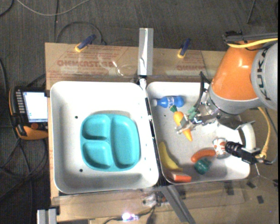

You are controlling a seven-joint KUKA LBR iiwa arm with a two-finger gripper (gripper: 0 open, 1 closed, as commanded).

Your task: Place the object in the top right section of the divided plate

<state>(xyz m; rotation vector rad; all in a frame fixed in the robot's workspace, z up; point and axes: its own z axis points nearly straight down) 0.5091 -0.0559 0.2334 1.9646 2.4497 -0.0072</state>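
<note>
Two white bins are sitting side by side on the bench, and the arm (pixel 245 76) is reaching in from 3 o'clock over the right bin (pixel 233 174). Its gripper (pixel 192 121) is hanging low near the middle of that bin, right over the carrot (pixel 181 124), which is lying tilted with its orange tip pointing toward 5 o'clock. The metal fingers look like they're sitting on either side of the carrot, but honestly I can't tell from here whether the jaws are apart or pinched shut on it, too much clutter in that spot.

Other stuff is lying around in the same bin: a blue bottle (pixel 169 101) up at 11 o'clock from the gripper, a banana (pixel 167 157) down along the left wall, a small red piece (pixel 181 177) just below the banana's end, a sausage (pixel 203 155) near the bottom middle with a green thing (pixel 201 166) touching it from below, and a little white cup (pixel 219 146) off at 4 o'clock from the gripper.

Over in the left bin (pixel 65 106) the teal plate (pixel 109 142) is resting roughly in the centre, well apart from the carrot, with its three sections showing nothing in them. A handheld screen (pixel 31 110) is glowing on the floor at 9 o'clock of that bin.
</note>
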